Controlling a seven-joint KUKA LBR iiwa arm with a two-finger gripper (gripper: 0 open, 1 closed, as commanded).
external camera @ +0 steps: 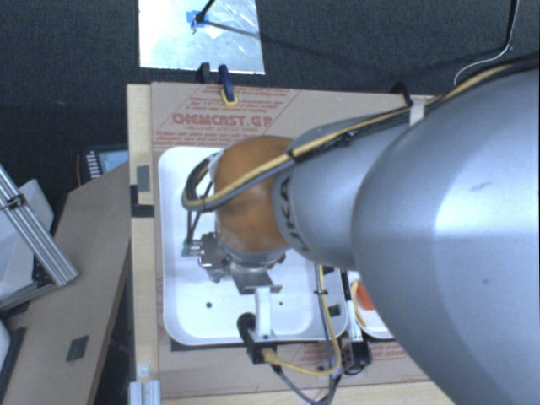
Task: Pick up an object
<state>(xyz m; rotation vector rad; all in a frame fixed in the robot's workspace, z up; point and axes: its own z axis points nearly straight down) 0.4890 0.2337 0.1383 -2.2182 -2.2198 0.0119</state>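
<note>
Closest to my camera is the big grey metal arm (pixel 456 226), which reaches in from the right and covers most of the right side of the bench. Its rounded orange band (pixel 249 192) sits over the far half of the shallow white left bin (pixel 173 226), and below the band the wrist points down into that bin. From my station I can make out the metal body of the gripper (pixel 218 258) low over the bin floor, near the middle of the bin. The wrist hides its tips, so I cannot tell whether the gripper is apart, together or clamped on anything.

The stretch of left bin floor I can see shows a few small dark specks, too small for me to identify.

As for something to pick up, the one candidate I can see is a small orange-red object (pixel 363 296). It lies in the narrow sliver of the white right bin (pixel 380 333) that peeks out from under the arm, well apart from the gripper. Its shape is mostly covered.

Both bins rest on a flat brown board with red lettering (pixel 219 118). A blue clamp (pixel 226 81) grips its far edge, and beyond that lies a shiny silver sheet (pixel 169 24).
</note>
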